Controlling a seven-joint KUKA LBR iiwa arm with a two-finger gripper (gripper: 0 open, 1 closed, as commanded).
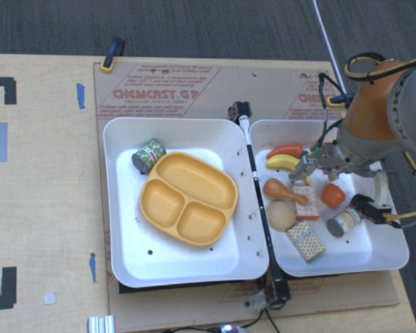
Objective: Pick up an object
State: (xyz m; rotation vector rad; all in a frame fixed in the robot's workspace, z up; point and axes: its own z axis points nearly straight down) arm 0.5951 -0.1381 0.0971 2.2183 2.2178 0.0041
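The gripper (306,174) hangs low in the right bin (395,255); whether it is clenched or released cannot be told. Just beside it lie the banana (283,162) and the drumstick (283,191), with the tomato (333,195) near. The drumstick looks light, rigid and smooth; grasp across its narrow shank.

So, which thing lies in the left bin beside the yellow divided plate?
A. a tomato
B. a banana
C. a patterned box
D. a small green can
D: the small green can lies at the upper left edge of the yellow divided plate, inside the left bin.
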